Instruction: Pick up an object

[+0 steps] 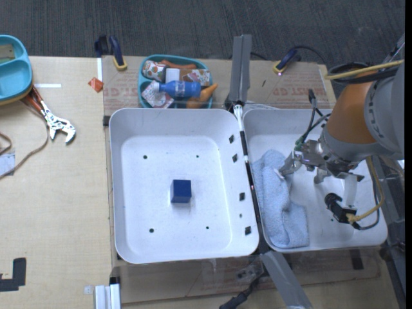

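Blue cube (181,191) sits mid left bin (122,172), alone; gripper (288,167) is over in the right bin (335,234), touching the light-blue towel (280,205), well apart from cube; grip state unreadable.

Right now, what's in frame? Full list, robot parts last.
bins: 2, white, side by side on the bench
block: 1, blue, middle of the left bin
towel: 1, light blue, crumpled along the right bin's left side
tub: 1, teal, full of mixed items, behind the left bin
wrench: 1, silver, bench far left
tray: 1, teal, far-left edge
clamps: 2, blue and orange, back edge
arm: 1, grey with orange band, over the right bin
gripper: 1, at the towel's upper edge
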Robot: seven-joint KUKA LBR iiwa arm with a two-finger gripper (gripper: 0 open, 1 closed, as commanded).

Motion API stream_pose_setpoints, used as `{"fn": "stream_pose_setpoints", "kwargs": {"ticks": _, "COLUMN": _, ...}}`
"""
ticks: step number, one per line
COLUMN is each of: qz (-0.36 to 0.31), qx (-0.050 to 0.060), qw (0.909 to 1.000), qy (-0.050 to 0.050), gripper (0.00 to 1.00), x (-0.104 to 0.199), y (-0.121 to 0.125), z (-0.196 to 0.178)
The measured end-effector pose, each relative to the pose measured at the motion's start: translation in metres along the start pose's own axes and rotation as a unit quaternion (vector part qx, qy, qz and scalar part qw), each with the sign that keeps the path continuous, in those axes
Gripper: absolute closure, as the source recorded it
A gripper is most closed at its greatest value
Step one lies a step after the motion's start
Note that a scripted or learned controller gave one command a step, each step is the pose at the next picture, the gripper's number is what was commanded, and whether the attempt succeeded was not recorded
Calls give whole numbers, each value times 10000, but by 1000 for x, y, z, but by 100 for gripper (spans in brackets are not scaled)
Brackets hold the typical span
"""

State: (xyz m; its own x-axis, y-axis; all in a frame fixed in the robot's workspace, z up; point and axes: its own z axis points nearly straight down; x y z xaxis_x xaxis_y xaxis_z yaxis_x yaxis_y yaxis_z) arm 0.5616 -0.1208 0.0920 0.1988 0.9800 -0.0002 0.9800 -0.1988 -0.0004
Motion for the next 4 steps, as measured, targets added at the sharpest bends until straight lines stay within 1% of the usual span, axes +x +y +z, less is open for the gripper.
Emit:
{"fn": "stream_pose_setpoints", "kwargs": {"ticks": 1, "qz": 521, "qx": -3, "qw": 9986, "qy": -7, "gripper": 0, "x": -78, "y": 27, "z": -53}}
{"fn": "stream_pose_setpoints", "kwargs": {"ticks": 2, "qz": 266, "qx": 2, "qw": 9996, "qy": -1, "gripper": 0, "x": -10, "y": 9, "z": 0}}
{"fn": "stream_pose_setpoints", "kwargs": {"ticks": 3, "qz": 708, "qx": -4, "qw": 9975, "qy": -7, "gripper": 0, "x": -47, "y": 38, "z": -84}}
{"fn": "stream_pose_setpoints", "kwargs": {"ticks": 4, "qz": 1917, "qx": 8, "qw": 9815, "qy": -8, "gripper": 0, "x": -43, "y": 14, "z": -117}}
